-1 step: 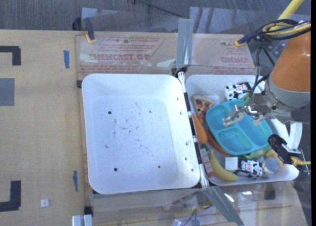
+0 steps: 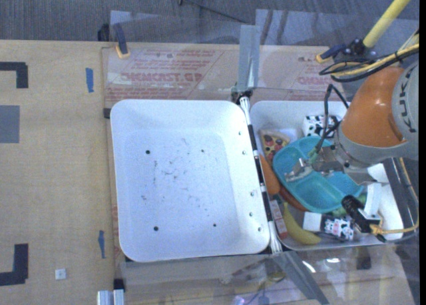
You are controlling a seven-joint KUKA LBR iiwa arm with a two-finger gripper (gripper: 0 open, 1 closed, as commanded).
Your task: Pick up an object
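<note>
Gripper [image 2: 319, 160] down in right bin [image 2: 393, 220], over teal dish [image 2: 313, 180] heaped on clutter (banana [image 2: 299, 230], dice [image 2: 313, 124] at its edges), probably since dish sits topmost; jaw state: cannot tell; left bin [image 2: 133, 124] likely drop spot.

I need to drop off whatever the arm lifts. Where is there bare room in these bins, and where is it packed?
The left bin is bare floor from wall to wall. The right bin is crowded: teal bowl, banana and dice sit close together, with the gripper low over the bowl.
</note>
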